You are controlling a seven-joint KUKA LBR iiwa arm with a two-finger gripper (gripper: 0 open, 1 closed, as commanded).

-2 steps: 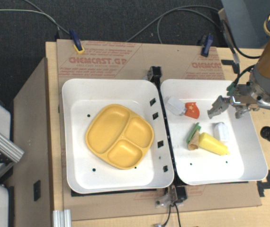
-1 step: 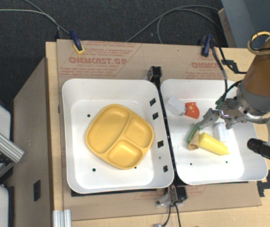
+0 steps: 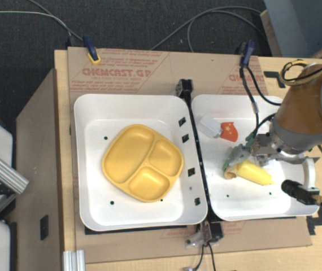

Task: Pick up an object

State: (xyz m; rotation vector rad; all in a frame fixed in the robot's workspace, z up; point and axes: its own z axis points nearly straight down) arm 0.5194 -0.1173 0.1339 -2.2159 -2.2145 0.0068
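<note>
Yellow banana [image 3: 252,173] lies in the right bin [image 3: 251,212] directly beside the gripper [image 3: 244,153], whose jaws' opening cannot be determined, so a glancing closure is likely to roll the curved banana aside toward the nearby red item [image 3: 229,131].

A broad orange band [image 3: 305,109] is seen around the arm [image 3: 310,123], with a grey collar below it. Black and yellow cables [image 3: 296,72] are looped near its upper part. The tool [image 3: 248,151] is built of grey metal parts.
</note>
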